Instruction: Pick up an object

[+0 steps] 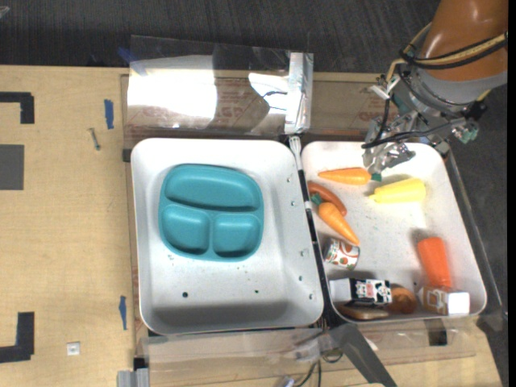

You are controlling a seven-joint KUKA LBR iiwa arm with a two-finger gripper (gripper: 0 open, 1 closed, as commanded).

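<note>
White bin [463, 240], small illegibly printed cartons [369, 291]

Bright overhead light, glaring plastic sheet [211, 91]

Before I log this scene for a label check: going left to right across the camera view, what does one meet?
Teal divided plate in the left bin → small red-and-white cup → yellow corn cob → orange bottle near the right bin's far wall.
</note>
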